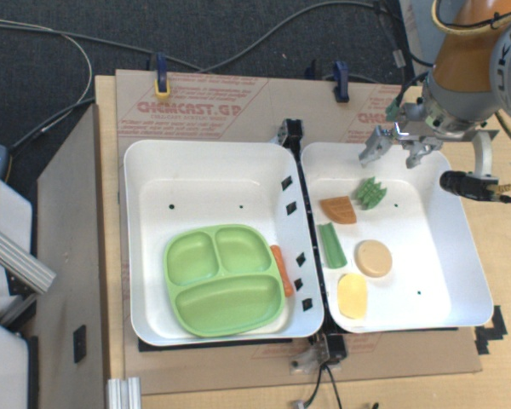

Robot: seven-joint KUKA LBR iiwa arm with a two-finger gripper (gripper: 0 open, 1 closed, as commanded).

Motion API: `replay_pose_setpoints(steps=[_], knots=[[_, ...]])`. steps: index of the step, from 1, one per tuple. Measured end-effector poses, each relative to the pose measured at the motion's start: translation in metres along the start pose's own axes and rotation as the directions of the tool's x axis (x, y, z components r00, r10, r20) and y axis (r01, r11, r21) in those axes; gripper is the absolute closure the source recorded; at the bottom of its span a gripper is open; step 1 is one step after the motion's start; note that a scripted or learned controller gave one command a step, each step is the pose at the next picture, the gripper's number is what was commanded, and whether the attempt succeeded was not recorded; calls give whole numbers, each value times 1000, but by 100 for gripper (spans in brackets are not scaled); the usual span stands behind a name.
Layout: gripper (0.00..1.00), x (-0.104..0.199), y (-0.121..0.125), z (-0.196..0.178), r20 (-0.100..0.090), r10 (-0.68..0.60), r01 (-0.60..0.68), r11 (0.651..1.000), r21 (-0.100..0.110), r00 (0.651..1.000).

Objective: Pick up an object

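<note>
The gripper [398, 147] hangs over the far edge of the right bin [460, 254], its two fingers [375, 150] spread well apart with nothing between them and touching none of the items below. The arm [468, 49] comes in from the upper right, its orange band directly above the grey wrist, the wrist pointing down and slightly left toward the bin. Just beneath and a little nearer than the fingers lies a small green leafy piece [370, 192], with an orange-brown wedge [338, 210] beside it on the left. Further forward sit a green stick [330, 245] by the bin's left wall, a tan round disc [374, 258] and a yellow piece [353, 296], all apart from the gripper. The left bin [153, 194] holds a green divided plate [224, 278] with an orange stick [281, 271] lying along its right rim. Both bins rest on a cardboard sheet [238, 100] clamped to the bench
</note>
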State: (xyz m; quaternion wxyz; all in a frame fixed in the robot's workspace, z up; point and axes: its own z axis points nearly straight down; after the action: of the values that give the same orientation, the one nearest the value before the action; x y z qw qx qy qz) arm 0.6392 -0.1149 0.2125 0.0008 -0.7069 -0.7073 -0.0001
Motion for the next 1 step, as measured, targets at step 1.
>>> replay_pose_setpoints(steps=[1], knots=[[0, 0, -5, 62, 0, 1, -1, 1000, 6, 1000]])
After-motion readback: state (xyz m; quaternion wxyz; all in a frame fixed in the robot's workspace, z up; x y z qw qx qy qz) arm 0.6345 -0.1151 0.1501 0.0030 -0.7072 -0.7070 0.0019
